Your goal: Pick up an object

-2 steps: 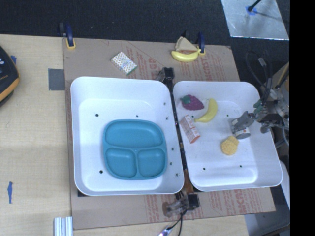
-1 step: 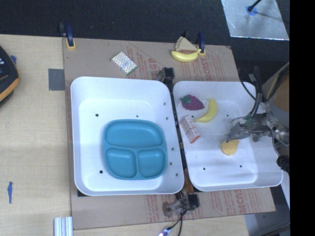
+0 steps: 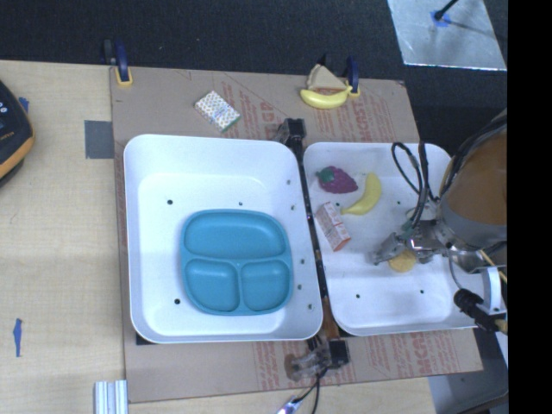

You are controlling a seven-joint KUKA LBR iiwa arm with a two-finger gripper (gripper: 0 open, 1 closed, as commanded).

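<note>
My gripper [image 3: 398, 250] is low in the right bin [image 3: 379, 317], near its right side, reaching in from the right. A small yellow object [image 3: 404, 264] lies right beneath it, partly covered by it. In the same bin there are a yellow banana [image 3: 368, 195], a purple grape-like piece [image 3: 337, 179] and a small pinkish packet [image 3: 332, 226] near the left wall. The left bin [image 3: 155, 171] holds a blue divided plate [image 3: 235, 261].
Black cables [image 3: 412, 175] loop over the right bin's far right part. Behind the bins on the cardboard lie a second banana with a sandwich-like toy [image 3: 325, 91] and a patterned square pad [image 3: 216, 109]. A yellow and black device [image 3: 10, 132] sits at the left edge.
</note>
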